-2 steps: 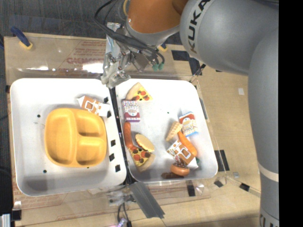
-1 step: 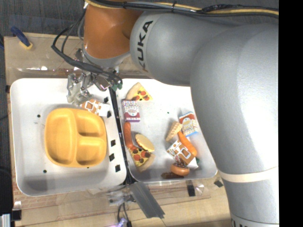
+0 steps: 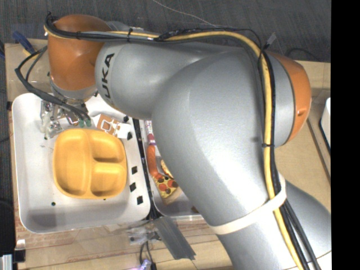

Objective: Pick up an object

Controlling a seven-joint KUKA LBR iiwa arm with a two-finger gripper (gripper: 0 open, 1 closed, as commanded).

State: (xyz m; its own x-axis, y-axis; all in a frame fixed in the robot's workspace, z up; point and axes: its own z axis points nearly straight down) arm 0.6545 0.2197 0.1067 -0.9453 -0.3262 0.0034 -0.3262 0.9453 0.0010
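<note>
Camera view, looking down at a slant on two shallow white bins on the table [image 3: 17,66]. The landmark is the yellow divided tray [image 3: 90,162], which lies flat in the middle of the left bin [image 3: 28,207], its three compartments facing up. The grey arm [image 3: 214,134] reaches across from the right, and its orange wrist band [image 3: 70,49] stands above the far corner of the left bin, just beyond the tray. The gripper [image 3: 56,117] hangs below that band, near the tray's far left rim and apparently just clear of it; whether it is released or clenched cannot be told, since wiring and metal parts blur together there. Nothing is visibly held. The posture suggests a descent toward a candidate object, probably the tray or the printed card-like item [image 3: 112,127] lying just beyond the tray's far right edge. To the right of the tray, across the divider, the right bin [image 3: 174,207] holds an orange-red packet [image 3: 160,176], largely covered by the arm's bulk. Black cables [image 3: 264,94] run along the arm. The tray's broad, smooth shape would likely be awkward for a two-finger grasp, and the bin wall close behind the gripper limits approach.
</note>
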